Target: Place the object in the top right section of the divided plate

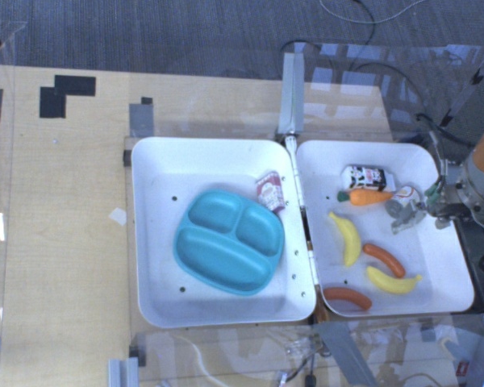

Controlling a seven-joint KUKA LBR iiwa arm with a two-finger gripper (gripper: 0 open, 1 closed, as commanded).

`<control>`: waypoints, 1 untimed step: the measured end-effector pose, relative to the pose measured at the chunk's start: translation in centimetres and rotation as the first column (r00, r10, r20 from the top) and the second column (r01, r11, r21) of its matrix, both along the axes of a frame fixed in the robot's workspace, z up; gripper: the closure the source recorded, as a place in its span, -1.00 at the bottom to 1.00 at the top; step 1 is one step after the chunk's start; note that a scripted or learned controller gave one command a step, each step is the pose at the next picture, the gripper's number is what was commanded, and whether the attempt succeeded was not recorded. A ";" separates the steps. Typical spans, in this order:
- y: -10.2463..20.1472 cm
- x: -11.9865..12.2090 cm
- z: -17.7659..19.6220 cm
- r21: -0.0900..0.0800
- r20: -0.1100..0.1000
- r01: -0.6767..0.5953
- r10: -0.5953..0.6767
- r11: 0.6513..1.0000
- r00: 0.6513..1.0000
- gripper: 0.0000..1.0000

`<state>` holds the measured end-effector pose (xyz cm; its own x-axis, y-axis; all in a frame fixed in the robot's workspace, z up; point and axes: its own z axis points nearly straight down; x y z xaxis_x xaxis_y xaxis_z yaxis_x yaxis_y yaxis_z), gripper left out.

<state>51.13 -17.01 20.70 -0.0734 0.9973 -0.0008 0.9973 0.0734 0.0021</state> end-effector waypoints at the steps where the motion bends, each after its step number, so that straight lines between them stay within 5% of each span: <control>1: 0.0 0.0 0.0 0.000 0.000 0.000 0.000 1.000 1.000 -1.00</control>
<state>51.13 -17.01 20.70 -0.0734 0.9973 -0.0008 0.9973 0.0734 0.0021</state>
